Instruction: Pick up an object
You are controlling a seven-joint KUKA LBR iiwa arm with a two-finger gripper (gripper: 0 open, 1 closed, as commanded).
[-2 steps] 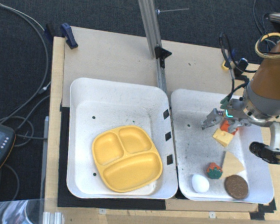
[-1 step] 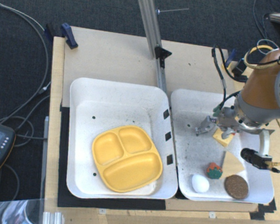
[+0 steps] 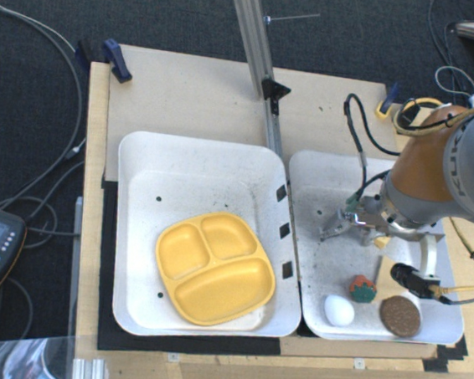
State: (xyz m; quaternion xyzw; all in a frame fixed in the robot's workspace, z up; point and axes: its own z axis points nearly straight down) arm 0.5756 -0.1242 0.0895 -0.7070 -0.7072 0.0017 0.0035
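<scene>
**Arm hanging over the right bin, objects lying along its near edge**

Nearest the camera, along the front wall of the right shallow white plastic bin [image 3: 318, 319], three small things are lying in a row: a smooth white egg-shaped object [image 3: 340, 310] toward the left, a round brown disc with a speckled, cookie-like face [image 3: 400, 315] toward the right, and just behind and between them a small lumpy toy in teal and orange-red [image 3: 364, 289]. The three are sitting close together but apart from one another.

In the left shallow white plastic bin [image 3: 133, 216], a yellow plastic tray with three compartments [image 3: 214, 267] is lying flat and turned at a slant, its large compartment facing the near right corner.

Farther back in the right bin, the grey metal two-finger gripper [image 3: 338, 229] is hanging over the bin floor, well apart from the three small objects. Nothing is showing between its fingers (how wide they are standing cannot be made out). Above it, the grey robot arm with its orange band [image 3: 429, 167] is reaching in from the right.

Beyond both bins, a slanted grey metal pole [image 3: 255, 35] is rising from the back of the pale wooden bench [image 3: 196, 96].
</scene>
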